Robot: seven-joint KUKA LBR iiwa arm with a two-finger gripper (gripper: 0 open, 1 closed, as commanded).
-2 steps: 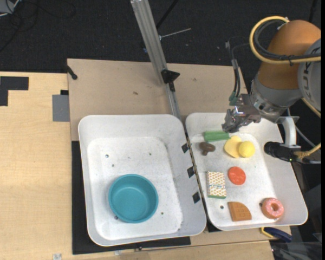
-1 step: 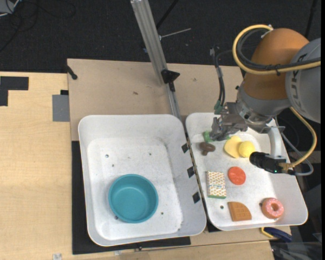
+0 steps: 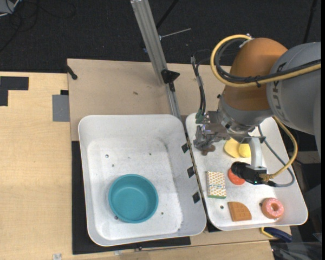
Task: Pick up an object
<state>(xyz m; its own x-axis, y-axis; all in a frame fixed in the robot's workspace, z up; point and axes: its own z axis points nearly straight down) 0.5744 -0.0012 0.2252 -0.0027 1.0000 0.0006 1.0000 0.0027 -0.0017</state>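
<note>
Reach-in step: the arm (image 3: 260, 75) hangs low over the right bin (image 3: 298, 213), nothing visibly held.
Whether the gripper (image 3: 206, 140) is wide or narrow, I cannot tell; it sits at that bin's far-left corner, candidate yellow object (image 3: 234, 148) just beside; next, descend squarely onto it.

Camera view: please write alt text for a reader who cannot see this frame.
A grey arm with an orange band reaches into the right bin, its gripper low near the bin's upper left corner. That bin holds a patterned block, a brown piece and a pink doughnut; the left bin holds a teal bowl.
</note>
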